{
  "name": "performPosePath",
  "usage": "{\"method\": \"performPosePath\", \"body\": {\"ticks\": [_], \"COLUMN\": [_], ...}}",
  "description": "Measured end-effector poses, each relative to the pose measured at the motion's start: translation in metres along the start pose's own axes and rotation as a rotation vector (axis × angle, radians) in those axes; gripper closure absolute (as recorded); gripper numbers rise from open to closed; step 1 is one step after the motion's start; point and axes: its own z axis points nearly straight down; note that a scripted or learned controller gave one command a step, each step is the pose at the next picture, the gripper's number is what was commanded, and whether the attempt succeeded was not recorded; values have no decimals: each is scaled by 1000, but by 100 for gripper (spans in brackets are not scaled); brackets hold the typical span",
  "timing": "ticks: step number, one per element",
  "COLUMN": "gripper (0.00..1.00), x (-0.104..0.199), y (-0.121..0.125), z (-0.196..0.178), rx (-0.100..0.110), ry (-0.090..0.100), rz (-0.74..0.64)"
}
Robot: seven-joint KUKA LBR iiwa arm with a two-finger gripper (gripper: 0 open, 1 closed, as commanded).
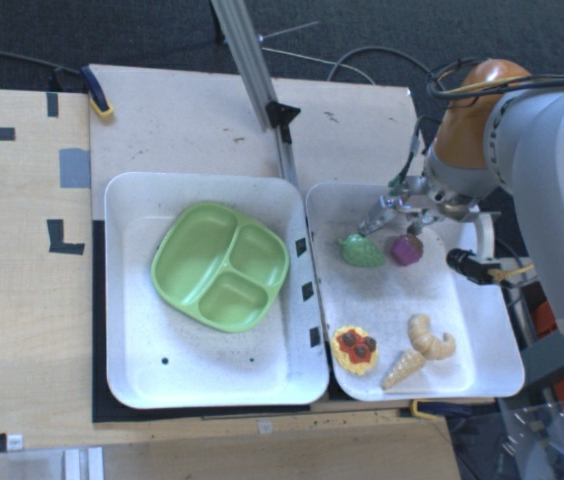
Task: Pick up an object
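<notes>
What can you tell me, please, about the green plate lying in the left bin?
The green plate is light lime green and looks like smooth plastic. It has rounded corners and a raised rim, and ridges split it into three sections: one long one on its left side and two smaller ones on its right. It lies flat, right side up, turned at an angle, near the middle of the left bin. It rests on the bin's white floor, and nothing lies in its sections.

1 fixed camera looks down at a slant on 2 white bins (122, 268).
</notes>
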Motion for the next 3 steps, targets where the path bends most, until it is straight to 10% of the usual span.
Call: {"method": "performPosePath", "body": {"ticks": [1,2,3], "gripper": [0,100,100], "x": [1,2,5], "y": [0,0,-1], "z": [16,5,-58], "rx": [-4,-5,-13], "ry": [-1,-1,-1], "rz": [0,-2,0]}}
